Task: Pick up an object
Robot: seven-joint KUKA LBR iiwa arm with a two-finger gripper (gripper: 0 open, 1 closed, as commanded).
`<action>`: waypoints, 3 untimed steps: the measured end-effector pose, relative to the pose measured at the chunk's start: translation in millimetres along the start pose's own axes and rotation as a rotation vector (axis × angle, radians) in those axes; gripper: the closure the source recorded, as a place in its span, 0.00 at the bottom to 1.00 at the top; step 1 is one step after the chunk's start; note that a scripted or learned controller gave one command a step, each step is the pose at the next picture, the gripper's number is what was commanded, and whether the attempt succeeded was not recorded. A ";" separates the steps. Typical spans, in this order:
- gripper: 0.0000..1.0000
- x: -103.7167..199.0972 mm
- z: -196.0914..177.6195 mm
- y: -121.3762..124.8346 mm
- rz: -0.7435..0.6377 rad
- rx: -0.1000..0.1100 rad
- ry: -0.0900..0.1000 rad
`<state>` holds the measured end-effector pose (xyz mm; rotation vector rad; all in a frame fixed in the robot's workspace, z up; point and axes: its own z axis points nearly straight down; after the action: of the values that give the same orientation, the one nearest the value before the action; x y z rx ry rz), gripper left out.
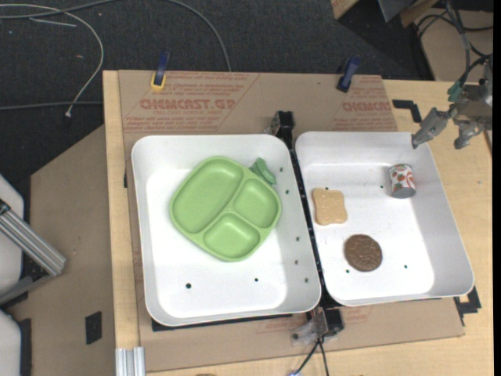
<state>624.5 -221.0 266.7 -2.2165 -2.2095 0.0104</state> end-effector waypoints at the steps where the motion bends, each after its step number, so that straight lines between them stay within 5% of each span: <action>1: 0.00 0.8 -7.5 2.2 -0.004 -0.012 -0.003; 3: 0.00 14.0 88.5 -2.4 -0.004 -0.007 -0.001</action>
<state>621.0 -206.7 178.3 -2.2159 -2.2183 0.0036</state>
